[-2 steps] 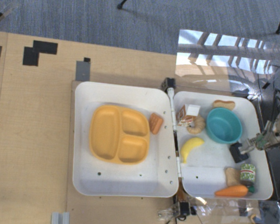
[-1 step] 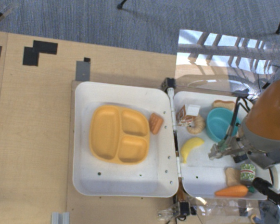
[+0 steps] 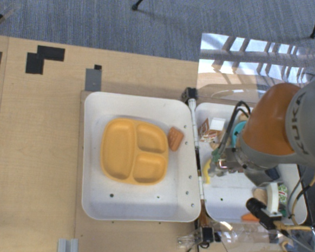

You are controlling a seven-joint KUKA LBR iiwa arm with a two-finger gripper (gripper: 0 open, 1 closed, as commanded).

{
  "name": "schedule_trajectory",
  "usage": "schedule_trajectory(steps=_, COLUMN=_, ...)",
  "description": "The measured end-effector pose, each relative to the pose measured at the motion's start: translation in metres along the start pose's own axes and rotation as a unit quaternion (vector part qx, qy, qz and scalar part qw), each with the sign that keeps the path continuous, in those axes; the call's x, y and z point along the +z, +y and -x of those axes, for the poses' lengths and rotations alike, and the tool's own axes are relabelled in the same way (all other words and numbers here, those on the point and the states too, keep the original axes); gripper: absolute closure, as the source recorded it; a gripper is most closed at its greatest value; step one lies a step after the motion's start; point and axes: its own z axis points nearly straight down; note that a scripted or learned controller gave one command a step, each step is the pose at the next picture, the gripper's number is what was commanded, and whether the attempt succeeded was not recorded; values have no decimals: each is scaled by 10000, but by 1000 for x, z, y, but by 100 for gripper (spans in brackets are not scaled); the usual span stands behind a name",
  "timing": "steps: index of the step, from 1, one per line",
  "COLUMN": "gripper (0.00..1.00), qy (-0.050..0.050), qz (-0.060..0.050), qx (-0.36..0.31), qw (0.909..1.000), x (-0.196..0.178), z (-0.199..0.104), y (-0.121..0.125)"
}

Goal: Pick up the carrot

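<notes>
the gripper hangs low in the right bin, its state impossible to tell; the half-hidden carrot could easily be missed.

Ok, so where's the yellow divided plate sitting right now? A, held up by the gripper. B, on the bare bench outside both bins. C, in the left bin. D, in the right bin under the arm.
C: the yellow divided plate lies flat inside the left bin, with a small orange-brown piece resting at its right edge, while the arm is over the right bin.
</notes>
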Motion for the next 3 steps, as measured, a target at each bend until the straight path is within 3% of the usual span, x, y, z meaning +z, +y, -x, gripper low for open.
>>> schedule_trajectory(steps=1, gripper=100, qy=-20, qz=39, qx=-26, qw=10000, x=-11, z=2, y=3)
schedule_trajectory(steps=2, gripper=100, qy=-18, qz=-26, qx=-273, qw=9996, x=1, z=29, y=-5)
schedule_trajectory(steps=3, gripper=100, qy=-25, qz=-16, qx=2298, qw=9732, x=2, z=40, y=22)
